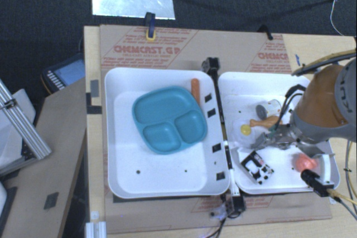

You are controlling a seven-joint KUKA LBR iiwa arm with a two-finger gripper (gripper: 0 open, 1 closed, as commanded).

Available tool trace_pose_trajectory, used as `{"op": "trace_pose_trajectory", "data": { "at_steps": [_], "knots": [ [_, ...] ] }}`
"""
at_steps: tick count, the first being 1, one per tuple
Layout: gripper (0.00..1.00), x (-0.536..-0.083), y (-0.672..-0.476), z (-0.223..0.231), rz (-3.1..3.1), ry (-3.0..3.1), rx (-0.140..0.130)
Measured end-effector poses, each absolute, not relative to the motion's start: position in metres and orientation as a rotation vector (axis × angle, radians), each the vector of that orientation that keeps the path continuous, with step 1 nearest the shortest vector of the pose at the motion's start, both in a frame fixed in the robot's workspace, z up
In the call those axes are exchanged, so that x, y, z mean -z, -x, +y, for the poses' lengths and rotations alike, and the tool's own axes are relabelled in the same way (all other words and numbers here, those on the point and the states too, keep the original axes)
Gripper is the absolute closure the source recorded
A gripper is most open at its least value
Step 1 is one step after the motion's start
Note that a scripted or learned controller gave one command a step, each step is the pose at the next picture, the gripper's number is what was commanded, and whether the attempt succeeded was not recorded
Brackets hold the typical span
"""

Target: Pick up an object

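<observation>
My gripper (269, 140) hangs low over the middle of the right bin (241, 86), reaching in from the right. Just left of it lies a small yellow ball (245, 130). A tan-orange piece (262, 120) lies just above the gripper, close to it, and a pale clear cup-like item (273, 105) lies a little farther back. A black-and-white block (256, 167) rests near the bin's front, below the gripper. A pink-red lump (304, 162) sits at the front right, partly under the arm. Nothing is seen held.
The left bin (125, 175) holds a blue divided plate (169, 119) and an orange stick (195, 90) by its right wall. A black divider strip (217, 114) runs between the bins. The arm's orange band (329, 98) covers the right bin's far right side.
</observation>
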State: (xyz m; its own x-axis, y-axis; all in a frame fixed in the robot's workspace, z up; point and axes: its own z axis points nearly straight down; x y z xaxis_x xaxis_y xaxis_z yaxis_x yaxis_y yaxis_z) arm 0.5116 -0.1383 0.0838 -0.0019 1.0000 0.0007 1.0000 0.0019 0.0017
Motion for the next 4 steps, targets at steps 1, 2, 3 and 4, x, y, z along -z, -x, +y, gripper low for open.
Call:
{"op": "trace_pose_trajectory", "data": {
  "at_steps": [1,2,3,4],
  "knots": [
    [1.0,-0.095,-0.512,-0.139,2.219,-2.219,-0.003],
    [1.0,-0.148,-0.508,-0.149,2.216,-2.218,-0.004],
    [1.0,-0.192,-0.514,-0.152,2.221,-2.213,-0.005],
    [1.0,-0.242,-0.512,-0.143,2.222,-2.211,-0.006]
  ]
}}
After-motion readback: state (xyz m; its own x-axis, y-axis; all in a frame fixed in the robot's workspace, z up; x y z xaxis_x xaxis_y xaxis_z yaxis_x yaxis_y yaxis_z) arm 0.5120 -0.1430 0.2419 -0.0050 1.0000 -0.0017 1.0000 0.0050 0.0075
